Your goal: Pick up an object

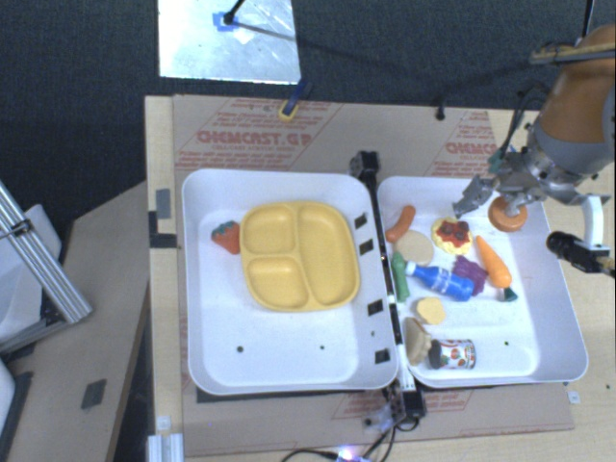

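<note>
At the left of the frame we see the left bin (197,258), holding a yellow divided plate (294,255) with three compartments and, just beside the plate's left edge, a small toy strawberry (226,236). Neither is near the arm.

Moving right past the black clips on the shared rim, the right bin (553,340) carries the crowd of toy food. Nearest the divider lie a hot dog (400,223), a pale round biscuit (416,248) and a green piece we cannot name. Below them a blue bottle (441,280) lies on its side, touching a purple toy (470,275). Lower still are a yellowish round piece (430,310) and a small can (452,354) on its side. Toward the upper middle sit a plate of spaghetti (450,234) and, to its right, a carrot (494,262).

At the upper right the gripper (478,196) hangs over the bin's upper part, just above the spaghetti, with an orange doughnut-like ring (507,214) just beside it to the right. We cannot tell how far the fingers are spread, and we see nothing between them.

We judge this as the approach step: nothing is picked yet. The next move calls for a straight descent onto a single piece, likely the spaghetti, without nudging the ring or carrot.
</note>
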`<act>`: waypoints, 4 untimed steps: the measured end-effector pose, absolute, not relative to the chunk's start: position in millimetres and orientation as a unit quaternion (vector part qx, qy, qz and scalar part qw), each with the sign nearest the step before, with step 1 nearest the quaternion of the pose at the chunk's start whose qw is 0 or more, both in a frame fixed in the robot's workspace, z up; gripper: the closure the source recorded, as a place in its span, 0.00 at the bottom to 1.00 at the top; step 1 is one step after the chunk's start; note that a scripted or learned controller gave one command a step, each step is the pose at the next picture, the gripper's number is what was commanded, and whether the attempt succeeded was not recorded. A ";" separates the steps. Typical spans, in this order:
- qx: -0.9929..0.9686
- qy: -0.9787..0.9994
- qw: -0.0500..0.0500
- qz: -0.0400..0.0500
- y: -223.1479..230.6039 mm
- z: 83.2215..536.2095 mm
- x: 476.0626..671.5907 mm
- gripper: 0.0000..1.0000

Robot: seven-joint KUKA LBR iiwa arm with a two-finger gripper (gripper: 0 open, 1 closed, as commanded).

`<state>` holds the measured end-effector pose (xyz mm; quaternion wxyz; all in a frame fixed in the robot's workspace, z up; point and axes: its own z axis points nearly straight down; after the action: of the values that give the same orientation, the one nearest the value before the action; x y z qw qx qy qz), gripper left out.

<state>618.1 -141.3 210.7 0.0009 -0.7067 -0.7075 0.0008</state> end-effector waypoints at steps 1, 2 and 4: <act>-0.707 -0.708 0.001 0.001 -145.6 167.5 616.0 0.00; -0.706 -0.708 -0.001 -0.001 -150.2 108.9 614.4 0.00; -0.706 -0.708 -0.012 -0.003 -153.9 104.5 620.6 1.00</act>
<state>620.6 -153.9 104.5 -0.0115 -0.7065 -0.7076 -0.0032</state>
